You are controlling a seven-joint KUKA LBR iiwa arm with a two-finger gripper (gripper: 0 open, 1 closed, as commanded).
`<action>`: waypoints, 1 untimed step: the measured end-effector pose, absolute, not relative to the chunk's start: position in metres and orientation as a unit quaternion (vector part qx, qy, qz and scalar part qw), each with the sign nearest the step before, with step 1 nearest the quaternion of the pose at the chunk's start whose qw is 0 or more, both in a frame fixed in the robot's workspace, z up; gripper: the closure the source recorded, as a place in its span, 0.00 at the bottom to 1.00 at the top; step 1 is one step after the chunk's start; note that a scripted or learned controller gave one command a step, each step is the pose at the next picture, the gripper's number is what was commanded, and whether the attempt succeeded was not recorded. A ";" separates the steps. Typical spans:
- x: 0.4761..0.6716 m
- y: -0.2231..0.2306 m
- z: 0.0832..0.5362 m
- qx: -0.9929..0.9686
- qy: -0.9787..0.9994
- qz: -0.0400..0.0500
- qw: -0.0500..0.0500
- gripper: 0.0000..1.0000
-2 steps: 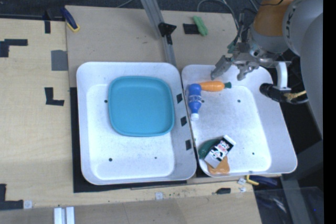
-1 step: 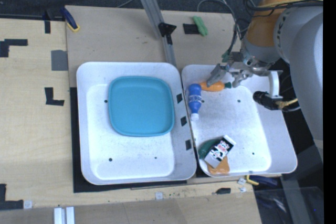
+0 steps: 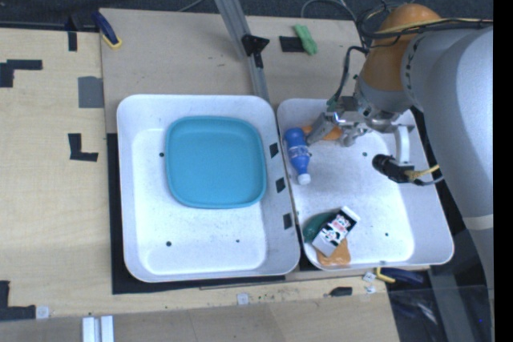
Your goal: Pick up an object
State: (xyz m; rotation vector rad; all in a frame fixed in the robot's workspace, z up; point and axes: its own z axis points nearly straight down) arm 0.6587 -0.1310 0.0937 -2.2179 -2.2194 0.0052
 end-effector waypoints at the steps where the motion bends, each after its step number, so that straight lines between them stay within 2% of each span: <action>1: 0.660 -0.131 0.106 -0.707 -0.708 0.001 0.001 1.00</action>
